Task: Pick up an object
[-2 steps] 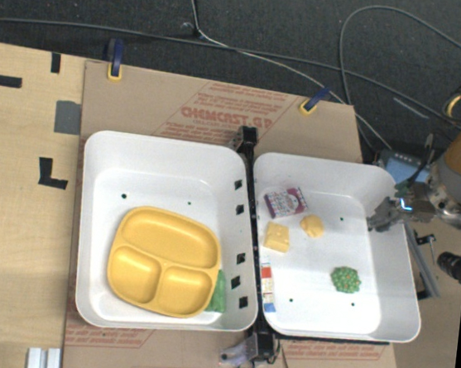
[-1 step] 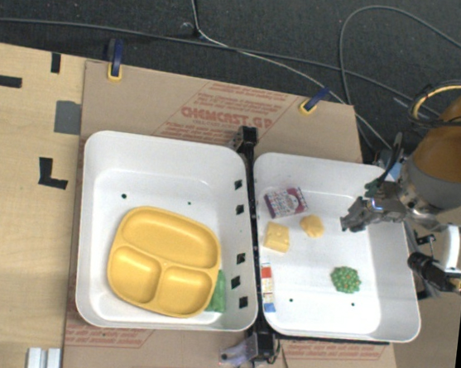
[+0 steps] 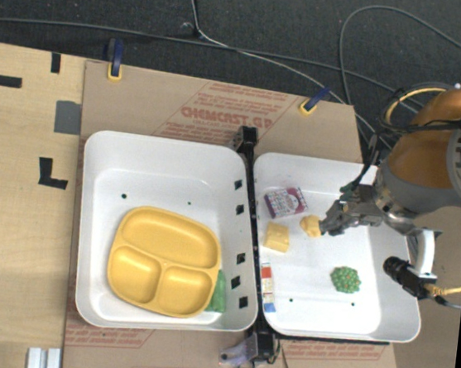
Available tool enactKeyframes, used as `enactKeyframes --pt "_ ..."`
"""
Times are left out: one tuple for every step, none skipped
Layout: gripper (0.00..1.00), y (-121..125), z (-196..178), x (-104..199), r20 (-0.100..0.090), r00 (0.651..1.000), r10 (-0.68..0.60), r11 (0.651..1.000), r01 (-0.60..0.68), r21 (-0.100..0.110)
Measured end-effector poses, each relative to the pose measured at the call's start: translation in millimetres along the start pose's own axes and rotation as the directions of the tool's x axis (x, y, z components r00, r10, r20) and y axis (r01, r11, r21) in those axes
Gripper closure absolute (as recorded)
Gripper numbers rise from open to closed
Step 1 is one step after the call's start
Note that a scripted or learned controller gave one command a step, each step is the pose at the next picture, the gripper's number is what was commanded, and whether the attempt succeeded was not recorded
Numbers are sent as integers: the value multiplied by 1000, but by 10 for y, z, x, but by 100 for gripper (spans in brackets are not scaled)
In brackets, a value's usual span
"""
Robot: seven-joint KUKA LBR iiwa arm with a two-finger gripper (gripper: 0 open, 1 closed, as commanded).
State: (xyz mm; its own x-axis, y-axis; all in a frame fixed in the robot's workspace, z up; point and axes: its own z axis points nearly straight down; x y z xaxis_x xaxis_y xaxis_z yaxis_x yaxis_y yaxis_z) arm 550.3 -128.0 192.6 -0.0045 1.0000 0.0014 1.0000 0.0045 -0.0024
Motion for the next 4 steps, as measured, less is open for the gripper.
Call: enactKeyframes --pt "100 -15 48 509 0 1000 -1 1000 1 0" --pt "100 -134 63 1027 0 1000 -1 1000 1 1" --pt "100 -169 -78 1460 0 1000 -2 1000 2 -2" --pt "100 -196 -261 2011 -1 1000 -3 1000 3 -2"
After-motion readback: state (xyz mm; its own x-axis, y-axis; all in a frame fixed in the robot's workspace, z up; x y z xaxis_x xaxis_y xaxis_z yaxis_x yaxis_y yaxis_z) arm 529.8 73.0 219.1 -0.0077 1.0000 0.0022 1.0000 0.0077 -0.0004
